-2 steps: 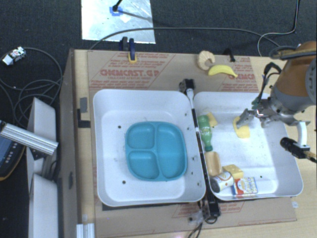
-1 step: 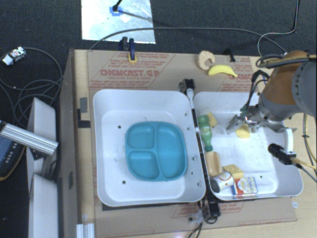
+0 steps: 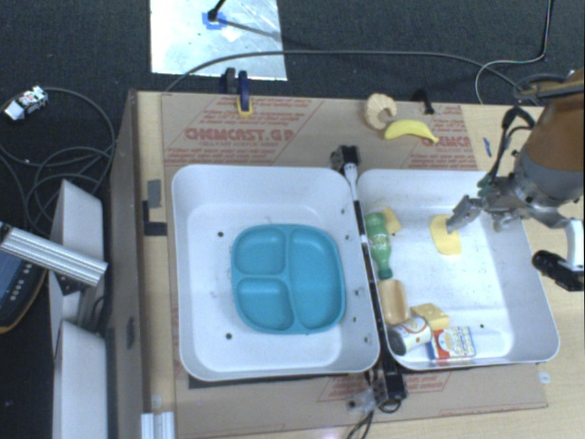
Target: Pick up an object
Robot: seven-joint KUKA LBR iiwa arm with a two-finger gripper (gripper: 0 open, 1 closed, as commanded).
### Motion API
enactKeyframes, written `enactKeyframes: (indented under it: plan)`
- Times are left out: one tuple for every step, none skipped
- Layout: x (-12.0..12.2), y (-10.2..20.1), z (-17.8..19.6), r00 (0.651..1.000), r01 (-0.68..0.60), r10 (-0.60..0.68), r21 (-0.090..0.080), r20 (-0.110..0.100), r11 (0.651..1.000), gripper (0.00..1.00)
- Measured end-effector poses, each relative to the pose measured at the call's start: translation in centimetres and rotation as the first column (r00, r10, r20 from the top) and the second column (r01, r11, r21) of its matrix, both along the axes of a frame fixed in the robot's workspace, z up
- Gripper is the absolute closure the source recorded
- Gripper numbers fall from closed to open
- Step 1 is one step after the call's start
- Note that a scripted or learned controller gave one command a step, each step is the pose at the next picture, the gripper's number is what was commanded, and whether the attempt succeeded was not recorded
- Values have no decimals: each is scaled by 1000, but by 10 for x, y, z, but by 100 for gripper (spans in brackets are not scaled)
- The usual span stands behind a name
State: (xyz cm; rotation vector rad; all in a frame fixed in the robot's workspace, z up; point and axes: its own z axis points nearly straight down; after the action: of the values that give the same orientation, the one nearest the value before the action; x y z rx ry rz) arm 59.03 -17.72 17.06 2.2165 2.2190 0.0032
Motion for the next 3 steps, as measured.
enactKeyframes:
  plan:
    - [19, 32, -44, 1000, -3, 3, 2, -4, 1000, 0]
    - [79, -26, -50, 1000, -2, 2, 0, -2, 1000, 0]
    - [41, 6, -87, 1000, -1, 1, 3, -5, 1000, 0]
